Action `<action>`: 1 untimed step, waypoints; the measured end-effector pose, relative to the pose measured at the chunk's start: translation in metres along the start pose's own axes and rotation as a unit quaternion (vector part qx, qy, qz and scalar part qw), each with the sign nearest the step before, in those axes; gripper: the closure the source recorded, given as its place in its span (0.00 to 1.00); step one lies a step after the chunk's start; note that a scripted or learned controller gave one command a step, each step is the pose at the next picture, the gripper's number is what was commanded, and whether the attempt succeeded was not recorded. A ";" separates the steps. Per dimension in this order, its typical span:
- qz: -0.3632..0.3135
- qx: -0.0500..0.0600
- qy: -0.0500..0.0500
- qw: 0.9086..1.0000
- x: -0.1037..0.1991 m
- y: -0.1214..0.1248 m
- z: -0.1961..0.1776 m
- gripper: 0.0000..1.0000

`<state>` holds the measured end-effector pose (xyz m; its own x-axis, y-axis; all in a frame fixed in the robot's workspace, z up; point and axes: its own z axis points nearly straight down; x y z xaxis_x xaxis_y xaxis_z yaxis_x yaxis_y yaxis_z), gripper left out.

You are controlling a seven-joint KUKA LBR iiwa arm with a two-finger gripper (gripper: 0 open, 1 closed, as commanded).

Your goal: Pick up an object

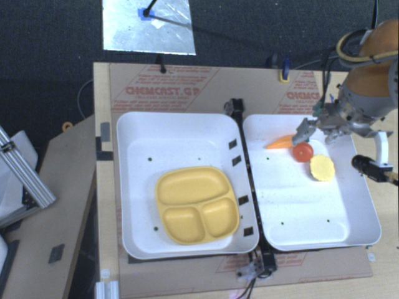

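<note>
While the red tomato lies in the right bin, touching an orange carrot and near a yellow round piece, the gripper hovers just above it; its grip cannot be told. A yellow divided tray sits in the left bin.

One fixed camera looks down aslant from above on both bins.

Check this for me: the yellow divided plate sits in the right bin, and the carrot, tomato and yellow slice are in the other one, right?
Not quite. The camera view shows the yellow divided plate in the left bin, not the right. The carrot, tomato and yellow slice lie in the right bin, near the gripper.
</note>
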<state>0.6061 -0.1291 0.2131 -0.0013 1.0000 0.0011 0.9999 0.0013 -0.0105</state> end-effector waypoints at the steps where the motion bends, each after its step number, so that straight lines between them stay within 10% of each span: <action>1: -0.001 -0.006 -0.001 1.000 0.000 0.003 -0.007 0.00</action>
<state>0.6088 -0.1289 0.2201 -0.0037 1.0000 -0.0005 1.0000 0.0037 0.0011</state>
